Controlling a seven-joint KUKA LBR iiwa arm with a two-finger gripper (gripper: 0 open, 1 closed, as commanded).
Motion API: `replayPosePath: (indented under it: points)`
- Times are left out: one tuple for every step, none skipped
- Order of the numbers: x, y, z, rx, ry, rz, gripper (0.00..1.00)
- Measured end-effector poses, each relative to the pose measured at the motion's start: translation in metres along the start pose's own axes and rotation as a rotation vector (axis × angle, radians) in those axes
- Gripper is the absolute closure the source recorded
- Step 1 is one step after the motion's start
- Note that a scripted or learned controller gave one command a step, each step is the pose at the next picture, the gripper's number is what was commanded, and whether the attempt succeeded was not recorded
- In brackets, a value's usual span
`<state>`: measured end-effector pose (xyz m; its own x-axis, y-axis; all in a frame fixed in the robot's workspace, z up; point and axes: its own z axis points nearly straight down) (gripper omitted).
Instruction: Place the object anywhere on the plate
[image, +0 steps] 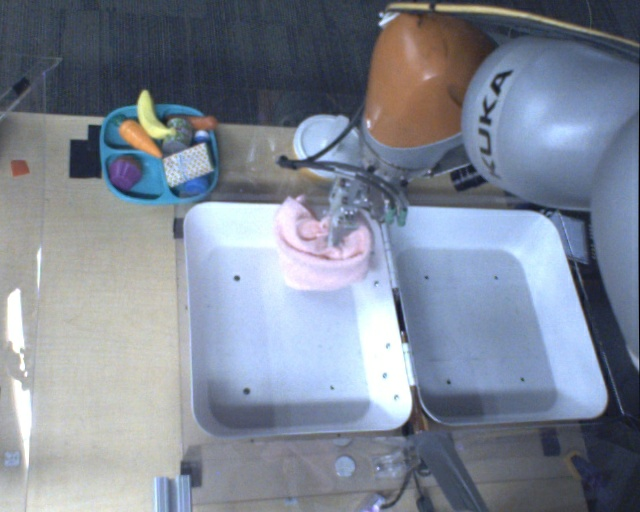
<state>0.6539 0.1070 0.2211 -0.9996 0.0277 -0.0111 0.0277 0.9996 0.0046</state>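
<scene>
Pink and soft, a crumpled cloth (320, 255) lies in the left bin (250, 400), bunched into a rounded heap against that bin's far right corner, close to the wall it shares with the right bin (500, 390); its folds rise in a loose roll, with a hollow near the middle. The gripper (340, 228) hangs straight over this cloth, its thin metal fingers reaching down into the upper folds at the heap's right half; whether they are spread or pressed together cannot be told, for the fabric and the wrist hardware crowd around them, and no part of the cloth can be seen plainly pinched between them. Above the cloth, the arm (540, 110) fills the far right of the bench, its orange band (420, 75) sitting directly over the gripper and the grey casing with black lettering swelling out beyond it.

Well apart from the cloth, away to the far left on the wooden bench (90, 330), sits a blue divided plate (108, 160); it holds a yellow banana (150, 115), an orange carrot (138, 136), a purple piece (125, 172) and a speckled grey block (190, 163), with other small items too tiny to name. Just behind the cloth, past the left bin's far wall, stands a white round container (318, 135), partly covered by the arm; a dark cable loops across it toward the gripper.
</scene>
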Motion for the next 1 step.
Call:
replayPosePath:
  points:
    - [0.0130,0.0577,0.0034,0.000,0.001,-0.034,1.00]
